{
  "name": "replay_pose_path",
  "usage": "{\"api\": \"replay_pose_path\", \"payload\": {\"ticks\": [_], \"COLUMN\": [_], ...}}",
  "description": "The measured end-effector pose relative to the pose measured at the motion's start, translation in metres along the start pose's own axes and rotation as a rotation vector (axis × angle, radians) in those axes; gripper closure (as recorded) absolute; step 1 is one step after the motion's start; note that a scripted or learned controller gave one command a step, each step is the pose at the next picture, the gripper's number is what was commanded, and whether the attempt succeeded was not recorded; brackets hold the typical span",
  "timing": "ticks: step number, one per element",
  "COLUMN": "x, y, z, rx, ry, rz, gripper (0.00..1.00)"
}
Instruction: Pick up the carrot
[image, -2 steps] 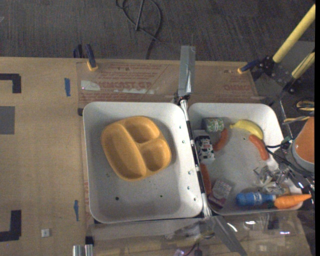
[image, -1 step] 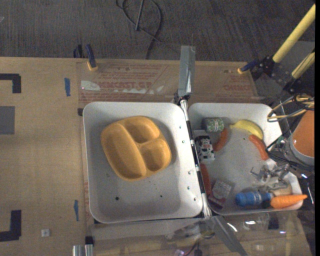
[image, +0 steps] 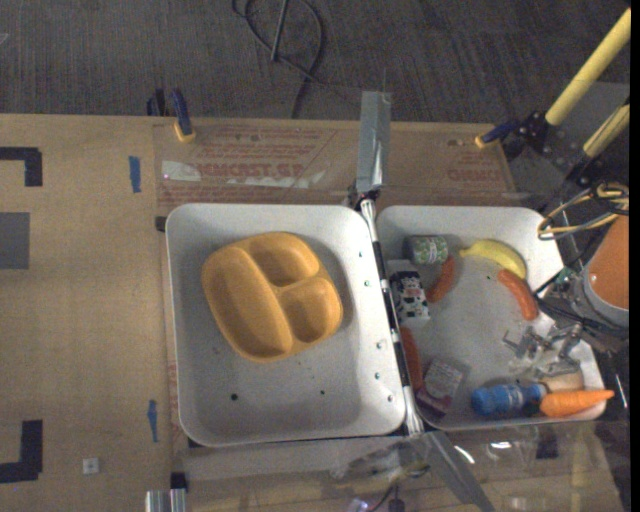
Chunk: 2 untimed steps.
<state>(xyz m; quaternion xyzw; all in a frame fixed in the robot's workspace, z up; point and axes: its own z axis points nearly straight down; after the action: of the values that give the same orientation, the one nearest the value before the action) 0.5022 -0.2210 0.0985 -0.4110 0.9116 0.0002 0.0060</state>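
The carrot (image: 574, 402) is lying on its side at the front right corner of the right bin (image: 470, 330), its thick end pointing left and its thin tip pointing right over the bin's rim. It is touching, or all but touching, the blue bottle (image: 507, 399) that is lying just to its left along the front wall. The gripper (image: 545, 347) is hanging just behind the carrot, further from the front wall and a little to the left, its metal fingers pointing down and left toward the bin floor; nothing is sitting between them, and how far they are parted I cannot tell, since the metal parts are blurring together. The grey arm with its orange band (image: 610, 270) is reaching in from the right above the gripper. Further back in the same bin an orange sausage (image: 518, 294) is lying at a slant, with a banana (image: 497, 256) behind it, a second sausage (image: 442, 279) to its left and a green can (image: 428, 249) near the back wall. A small black-and-white carton (image: 409, 296) is standing by the left wall, and a dark packet (image: 440, 384) is lying near the front. In the left bin (image: 200, 400) a yellow divided plate (image: 271, 294) is sitting well apart from the carrot.
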Motion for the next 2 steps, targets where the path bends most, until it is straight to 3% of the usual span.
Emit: {"api": "replay_pose_path", "payload": {"ticks": [1,2], "x": [-0.022,-0.0314], "y": [0.0097,0.0063], "z": [0.0103,0.0104], "rx": [0.005,0.006], "ry": [0.007,0.004], "rz": [0.797,0.395], "gripper": [1.0,1.0]}}
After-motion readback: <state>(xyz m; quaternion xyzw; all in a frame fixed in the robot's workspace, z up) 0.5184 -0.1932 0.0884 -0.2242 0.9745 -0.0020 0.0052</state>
